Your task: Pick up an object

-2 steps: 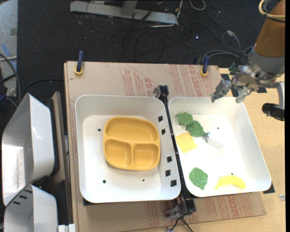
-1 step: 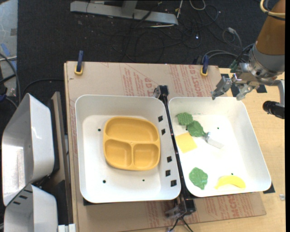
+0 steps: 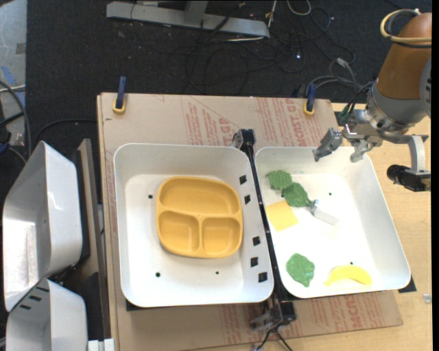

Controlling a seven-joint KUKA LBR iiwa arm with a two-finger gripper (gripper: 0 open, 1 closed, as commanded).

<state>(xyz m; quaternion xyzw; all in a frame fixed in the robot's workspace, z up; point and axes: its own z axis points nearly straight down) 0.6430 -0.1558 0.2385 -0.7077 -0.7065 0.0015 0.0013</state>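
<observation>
Dark carpeted floor (image 3: 62,62) at far and left, strewn with black cables (image 3: 226,48). Flat grey metal bar (image 3: 185,19) lying at far centre. Brown cardboard sheet (image 3: 206,116) covering the desk (image 3: 418,226), held by 2 clamps (image 3: 121,94) on its far edge. White plastic tubs (image 3: 41,212) stacked at left. Even, bright overhead lighting.

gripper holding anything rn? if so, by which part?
Nothing held. The gripper hangs open over the right bin's far edge, fingers bare; the green pieces lie in the bin nearer the camera.
</observation>
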